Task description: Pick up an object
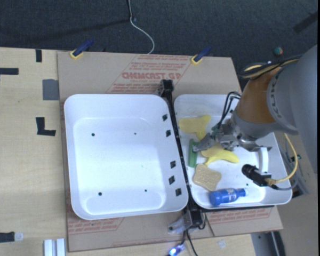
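end effector (pixel 207 143) down in right bin (pixel 273 197), can't tell its grip state; tip just above banana (pixel 222 155). toast (pixel 207 177) below banana, blue bottle (pixel 227 196) lower still

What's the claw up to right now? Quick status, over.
Claw low in right bin, over banana. No grasp seen. Bread slice, blue bottle close by.

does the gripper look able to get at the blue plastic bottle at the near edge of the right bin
Probably yes. The blue plastic bottle lies on its side with nothing on top; the gripper sits just above it over the right bin, beside a tan bread slice.
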Controlling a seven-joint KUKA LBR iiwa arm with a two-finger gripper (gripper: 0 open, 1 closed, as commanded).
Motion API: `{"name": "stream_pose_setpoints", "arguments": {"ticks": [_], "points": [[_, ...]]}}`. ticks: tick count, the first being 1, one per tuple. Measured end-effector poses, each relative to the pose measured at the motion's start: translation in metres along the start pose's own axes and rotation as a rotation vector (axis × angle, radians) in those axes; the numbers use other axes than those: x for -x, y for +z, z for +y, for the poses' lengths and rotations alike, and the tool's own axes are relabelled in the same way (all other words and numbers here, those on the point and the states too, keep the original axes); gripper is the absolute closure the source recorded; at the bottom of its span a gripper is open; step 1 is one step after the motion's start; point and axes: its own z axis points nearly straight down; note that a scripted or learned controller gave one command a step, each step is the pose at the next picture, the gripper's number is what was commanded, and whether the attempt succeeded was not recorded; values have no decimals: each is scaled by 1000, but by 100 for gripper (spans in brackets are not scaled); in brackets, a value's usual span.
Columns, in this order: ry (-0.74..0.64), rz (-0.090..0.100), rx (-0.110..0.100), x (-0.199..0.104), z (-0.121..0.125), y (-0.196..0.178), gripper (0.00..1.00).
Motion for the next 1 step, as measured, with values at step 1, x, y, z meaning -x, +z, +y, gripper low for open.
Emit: {"name": "stream_pose_setpoints", "arguments": {"ticks": [1], "points": [[0,0,1,1,1,-16,100]]}}
